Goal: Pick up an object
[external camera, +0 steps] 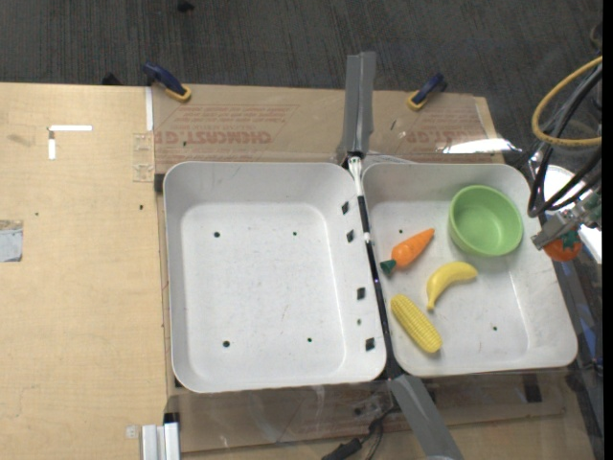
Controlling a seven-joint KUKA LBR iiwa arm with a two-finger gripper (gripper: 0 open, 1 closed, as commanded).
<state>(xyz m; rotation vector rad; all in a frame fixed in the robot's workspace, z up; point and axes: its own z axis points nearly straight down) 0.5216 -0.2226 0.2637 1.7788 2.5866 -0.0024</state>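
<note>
The right bin [498,338] holds several toy items. A green bowl [487,220] stands upright at its back right. An orange carrot [413,248] with a green top lies near the bin's left wall. A yellow banana [448,280] lies in the middle, just in front of the bowl. A yellow corn cob [417,323] lies at the front left, at a slant. All of them lie apart from each other on the bin floor.
The left bin [259,276] sits beside the right one, with a grey bar [359,103] running back from the seam. Yellow and black cables [565,113] and a small orange-grey part [561,240] hang at the right edge. Two clamps [168,81] hold the cardboard behind.
</note>
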